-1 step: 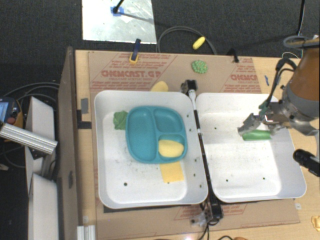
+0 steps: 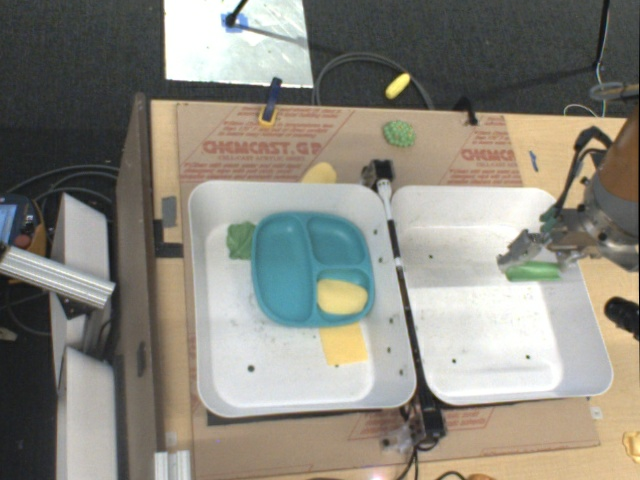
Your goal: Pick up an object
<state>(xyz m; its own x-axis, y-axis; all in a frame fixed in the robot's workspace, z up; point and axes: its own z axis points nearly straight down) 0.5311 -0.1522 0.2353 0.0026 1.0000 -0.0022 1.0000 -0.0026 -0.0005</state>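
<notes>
On a cardboard-topped counter [image 2: 250,143], the end effector [image 2: 527,256] sits low in the right bin [image 2: 500,368], fingers closed around a green object [image 2: 535,271] near the bin's right wall. Judged mid-grasp; next comes a clean lift.
</notes>
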